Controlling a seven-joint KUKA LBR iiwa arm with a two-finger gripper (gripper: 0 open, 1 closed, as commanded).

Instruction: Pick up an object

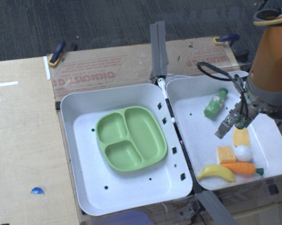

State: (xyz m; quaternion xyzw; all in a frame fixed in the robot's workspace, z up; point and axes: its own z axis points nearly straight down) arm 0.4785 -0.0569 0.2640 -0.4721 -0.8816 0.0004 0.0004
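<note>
Several small objects lie in the right bin (274,171): a green bottle (216,104) near the back, then a yellow block (241,137), a white egg (242,153), a carrot (240,168) and a banana (216,173) in front. The gripper (228,124) hangs between bottle and block, holding nothing. The left bin (80,159) bears a green divided plate (131,137).

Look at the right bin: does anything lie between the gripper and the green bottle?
Nothing visible does. The gripper hangs over bare bin floor just right of and below the green bottle; the other food items lie further down the right bin.
</note>
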